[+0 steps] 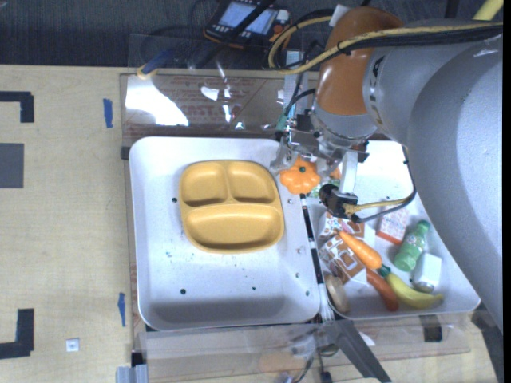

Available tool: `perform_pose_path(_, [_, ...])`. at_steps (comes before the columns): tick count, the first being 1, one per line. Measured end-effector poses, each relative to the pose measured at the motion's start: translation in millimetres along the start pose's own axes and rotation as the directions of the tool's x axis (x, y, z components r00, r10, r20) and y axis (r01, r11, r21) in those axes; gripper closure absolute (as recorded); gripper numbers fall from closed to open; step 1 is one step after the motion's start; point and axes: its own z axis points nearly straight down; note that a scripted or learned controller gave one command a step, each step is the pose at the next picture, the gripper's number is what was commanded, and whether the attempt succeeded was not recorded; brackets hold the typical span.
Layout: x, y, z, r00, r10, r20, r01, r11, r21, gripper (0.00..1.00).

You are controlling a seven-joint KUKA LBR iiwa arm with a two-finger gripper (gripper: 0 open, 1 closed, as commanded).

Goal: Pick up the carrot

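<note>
The long orange tapered carrot [361, 250] lies in the right white bin [459, 282], its axis slanting from upper left to lower right, below and slightly right of the end effector [307, 159], which is clamped on a small orange pumpkin-like toy [299, 179].

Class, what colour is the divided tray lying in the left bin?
Yellow divided tray; camera view shows it best.

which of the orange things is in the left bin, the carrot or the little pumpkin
The small orange pumpkin, at the left bin's upper right corner. The carrot lies in the right bin.
</note>
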Motion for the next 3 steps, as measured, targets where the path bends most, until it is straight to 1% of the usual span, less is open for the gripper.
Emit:
perform_pose_path(1, [-17, -18, 0, 0.983, -0.184, -0.001, 0.184, 0.983, 0.0, 1.0])
perform_pose_path(2, [56, -1, 6, 0.994, 0.113, -0.001, -0.113, 0.994, -0.004, 1.0])
perform_pose_path(3, [57, -1, -4, 0.994, 0.111, 0.0, -0.111, 0.994, -0.006, 1.0])
